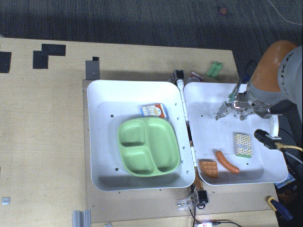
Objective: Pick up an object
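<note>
We can read no text, brand, number or sign anywhere here. The small carton point(154, 110) lying in the left bin point(102, 126), just behind the green divided plate point(148, 145), carries a printed face in blue, white and orange, but its lettering is too small and blurred for us to make out. The patterned packet point(243, 144) in the right bin point(203, 98) shows speckled print, equally unreadable

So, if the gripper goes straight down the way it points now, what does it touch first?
Most likely the bare floor of the right bin. The gripper hangs above an open patch, though depth is unclear.
</note>
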You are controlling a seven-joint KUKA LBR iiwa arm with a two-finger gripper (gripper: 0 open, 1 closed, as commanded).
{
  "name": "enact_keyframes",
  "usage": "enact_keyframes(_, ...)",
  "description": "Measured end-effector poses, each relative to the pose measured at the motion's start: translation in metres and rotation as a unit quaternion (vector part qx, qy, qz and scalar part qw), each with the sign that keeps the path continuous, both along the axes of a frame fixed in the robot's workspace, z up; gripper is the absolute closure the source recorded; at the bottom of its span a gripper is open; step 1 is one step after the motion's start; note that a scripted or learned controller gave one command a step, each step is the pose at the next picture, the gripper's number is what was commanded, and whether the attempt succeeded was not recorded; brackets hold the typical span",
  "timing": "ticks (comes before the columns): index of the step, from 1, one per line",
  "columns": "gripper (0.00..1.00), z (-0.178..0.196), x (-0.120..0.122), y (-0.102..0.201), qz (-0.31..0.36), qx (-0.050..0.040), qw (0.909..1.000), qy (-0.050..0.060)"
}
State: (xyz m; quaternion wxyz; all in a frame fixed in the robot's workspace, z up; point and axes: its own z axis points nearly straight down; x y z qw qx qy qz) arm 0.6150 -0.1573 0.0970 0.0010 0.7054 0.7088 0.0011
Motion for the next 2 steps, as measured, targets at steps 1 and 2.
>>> enact_keyframes(1, 0.00, 0.028, -0.007, -0.045, -0.002, -0.0014, 1.0000, -0.001)
enact_keyframes(2, 0.00, 0.011, 0.023, -0.009, 0.000, 0.0004, 1.0000, -0.001)
